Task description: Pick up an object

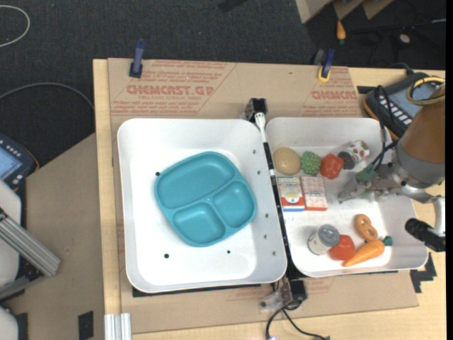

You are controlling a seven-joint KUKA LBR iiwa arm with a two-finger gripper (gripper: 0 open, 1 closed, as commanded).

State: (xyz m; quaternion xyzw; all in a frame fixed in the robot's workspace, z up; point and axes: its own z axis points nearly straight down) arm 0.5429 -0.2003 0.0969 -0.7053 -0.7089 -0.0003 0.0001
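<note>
My gripper reaches in from the right over the right bin, in its middle right part. It hangs just right of two small red-and-white cartons. Behind it in a row lie a tan potato, a green broccoli piece, a red tomato and a small printed cup. In front of it lie a pretzel, an orange carrot, a red pepper and a grey can. I see nothing held in the gripper.
The left bin holds a teal divided plate. A black clip sits at the far end of the seam between the bins. The arm's grey and orange wrist looms over the right bin's right edge.
</note>
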